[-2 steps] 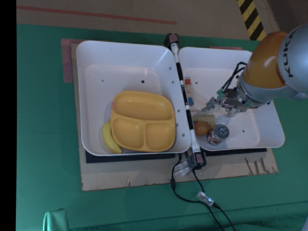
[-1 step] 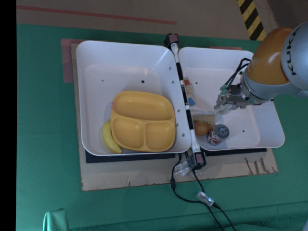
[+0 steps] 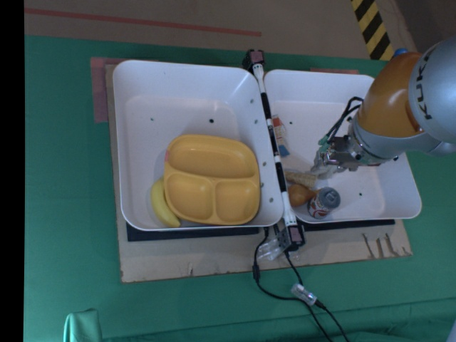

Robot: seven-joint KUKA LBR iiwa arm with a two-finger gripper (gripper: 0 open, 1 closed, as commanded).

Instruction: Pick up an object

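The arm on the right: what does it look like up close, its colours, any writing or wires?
The arm is rounded and bulky, grey with a broad orange band above the wrist. Dark letters, "KU", run along the grey shell near the edge. Black cables loop from the wrist to the gripper, a small metallic grey block with greenish bits at its tip.

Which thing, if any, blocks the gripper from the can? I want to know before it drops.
Nothing visible does. The gripper hangs in the right bin, up and slightly left of the can, with bare bin floor between them. A pear-like fruit lies left of the can.
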